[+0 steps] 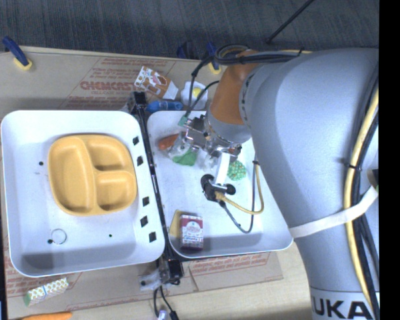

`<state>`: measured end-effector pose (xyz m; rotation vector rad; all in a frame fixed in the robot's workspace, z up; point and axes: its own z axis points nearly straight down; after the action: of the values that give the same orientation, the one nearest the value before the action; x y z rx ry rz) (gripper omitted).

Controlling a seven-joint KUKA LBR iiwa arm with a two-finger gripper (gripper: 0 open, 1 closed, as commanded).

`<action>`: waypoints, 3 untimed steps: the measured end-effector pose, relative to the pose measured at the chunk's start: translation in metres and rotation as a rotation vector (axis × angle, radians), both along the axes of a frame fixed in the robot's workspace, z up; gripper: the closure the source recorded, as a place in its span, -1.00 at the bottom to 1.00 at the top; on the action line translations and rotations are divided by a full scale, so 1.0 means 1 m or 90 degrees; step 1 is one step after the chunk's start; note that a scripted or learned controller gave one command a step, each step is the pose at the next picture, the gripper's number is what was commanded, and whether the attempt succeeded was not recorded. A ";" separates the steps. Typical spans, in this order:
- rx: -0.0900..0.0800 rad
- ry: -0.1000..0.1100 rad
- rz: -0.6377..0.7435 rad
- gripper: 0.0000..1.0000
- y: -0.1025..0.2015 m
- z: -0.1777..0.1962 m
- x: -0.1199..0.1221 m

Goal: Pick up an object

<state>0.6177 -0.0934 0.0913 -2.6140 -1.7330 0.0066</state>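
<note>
The right bin (pixel 267 235) holds several small things. An orange piece (pixel 167 141) lies near its far left corner, with a flat green piece (pixel 183 158) just beside it. A green knobbly ball (pixel 237 171) rests under the wrist. A red and white box (pixel 192 231) lies at the near edge. My gripper (pixel 195 140) is low over the far left of this bin, right by the orange and green pieces. The wrist hardware hides its tips. The grey arm (pixel 307 132) covers the bin's right side.
The left bin (pixel 20 199) holds a yellow divided tray (pixel 92 173). Behind the bins lie a small printed box (pixel 151 80), a blue item (pixel 164 105) and a yellow and white item (pixel 195 93). A yellow cable (pixel 243 212) loops over the right bin's floor.
</note>
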 end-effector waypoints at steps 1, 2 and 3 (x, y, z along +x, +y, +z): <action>0.000 0.006 0.035 -1.00 -0.001 0.000 0.036; -0.001 0.001 -0.126 -1.00 -0.016 0.000 0.023; -0.001 0.001 -0.184 -1.00 0.002 0.000 -0.007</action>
<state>0.6106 -0.0919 0.0910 -2.8367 -1.3383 0.0091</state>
